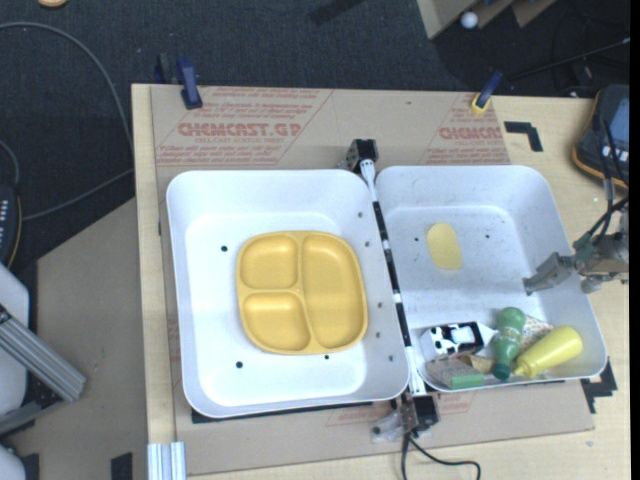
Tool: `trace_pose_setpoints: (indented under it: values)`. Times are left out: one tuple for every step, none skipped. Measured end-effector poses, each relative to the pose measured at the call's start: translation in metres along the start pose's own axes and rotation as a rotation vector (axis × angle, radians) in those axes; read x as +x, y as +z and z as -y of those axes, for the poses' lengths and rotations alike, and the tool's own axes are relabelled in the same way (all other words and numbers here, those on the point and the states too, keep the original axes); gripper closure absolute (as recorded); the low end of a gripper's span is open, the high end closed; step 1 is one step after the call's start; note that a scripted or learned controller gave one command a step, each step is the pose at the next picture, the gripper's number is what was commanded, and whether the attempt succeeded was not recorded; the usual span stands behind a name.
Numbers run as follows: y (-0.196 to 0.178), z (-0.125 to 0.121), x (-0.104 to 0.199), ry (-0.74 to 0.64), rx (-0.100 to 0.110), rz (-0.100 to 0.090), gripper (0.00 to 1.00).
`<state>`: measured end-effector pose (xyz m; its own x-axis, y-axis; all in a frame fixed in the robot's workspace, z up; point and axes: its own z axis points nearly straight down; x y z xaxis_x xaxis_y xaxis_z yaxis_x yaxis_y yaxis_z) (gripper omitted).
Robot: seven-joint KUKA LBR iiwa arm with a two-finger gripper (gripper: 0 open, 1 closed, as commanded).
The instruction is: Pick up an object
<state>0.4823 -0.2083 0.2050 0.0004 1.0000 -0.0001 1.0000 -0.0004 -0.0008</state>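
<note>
Tabletop (250, 118): brown board carrying two white bins side by side, their inner rims meeting along a black hinge line.
Left bin (195, 268): holds a yellow three-part plate (300, 292), lying flat near the bin's centre, with bare floor all round it.
Right bin (480, 193): objects crowd its near edge and near-right corner; the far half is mostly bare.
Yellow oval (444, 246): flat piece alone on the floor near the bin's centre, long axis running far edge to near edge, well apart from everything else.
Bottle (548, 353): yellow, lying on its side in the near-right corner, long axis slanting from near-left up to far-right, narrow end toward the clutter.
Green piece (508, 333): rounded, just beside the bottle on its left, touching it.
Black-and-white item (455, 338): at the near edge by the hinge side.
Clutter (462, 372): brownish and green bits along the near rim; too small to tell.
End effector (548, 271): grey, reaching over the right rim, above bare floor between the oval and the bottle; cannot tell whether released or clenched, nothing seen in it.
Open room: widest around the oval; tight at the near-right corner against the walls.
</note>
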Motion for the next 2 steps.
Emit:
trace_pose_setpoints:
  values:
    - [0.120, -0.050, 0.068, -0.002, -0.002, 0.000, 0.00]
    - [0.120, -0.085, 0.116, -0.002, -0.002, 0.000, 0.00]
